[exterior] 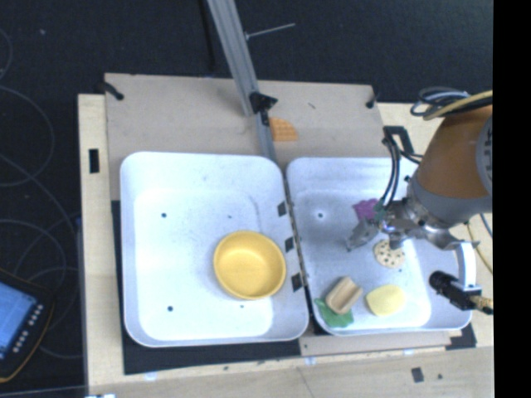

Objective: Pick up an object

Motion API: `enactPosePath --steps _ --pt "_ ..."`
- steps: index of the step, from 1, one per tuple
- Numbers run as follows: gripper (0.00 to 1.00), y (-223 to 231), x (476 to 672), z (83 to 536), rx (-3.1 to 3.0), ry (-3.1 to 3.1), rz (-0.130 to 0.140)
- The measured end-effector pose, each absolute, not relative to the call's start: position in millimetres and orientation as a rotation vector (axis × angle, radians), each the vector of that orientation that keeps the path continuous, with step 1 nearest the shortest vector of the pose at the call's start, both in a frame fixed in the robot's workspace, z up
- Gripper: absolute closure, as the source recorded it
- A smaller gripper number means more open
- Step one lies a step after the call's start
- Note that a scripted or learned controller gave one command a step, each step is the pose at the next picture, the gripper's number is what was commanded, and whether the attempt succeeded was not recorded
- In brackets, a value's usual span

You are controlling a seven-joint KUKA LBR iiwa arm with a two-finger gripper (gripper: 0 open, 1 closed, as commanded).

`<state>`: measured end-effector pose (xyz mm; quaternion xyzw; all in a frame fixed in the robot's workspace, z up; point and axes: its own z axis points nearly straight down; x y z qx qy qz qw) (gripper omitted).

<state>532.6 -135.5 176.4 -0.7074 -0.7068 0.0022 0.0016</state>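
Right white shallow bin [332, 181] holds the candidates: a purple lumpy object [365, 209] at mid-bin, a round speckled biscuit-like disc [387, 255] just below it, a pale yellow lemon-shaped piece [386, 299] and a tan bread-like block [342, 293] on a green scrap [338, 316] near the front rim. Left white bin [158, 189] carries a yellow plastic bowl [249, 264]. Arm's hand [377, 232] sits low between purple object and disc, beside both; grasp state cannot be told from here. Step in hand, by my reading: approach, nothing seen lifted. Next move likely calls for centring over one item, then closing on it and raising.
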Motion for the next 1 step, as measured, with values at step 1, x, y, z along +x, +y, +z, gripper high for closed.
enactPosePath --steps 1 --pt "0.0 -126.6 532.3 120.1 -2.222 -2.217 0.006"
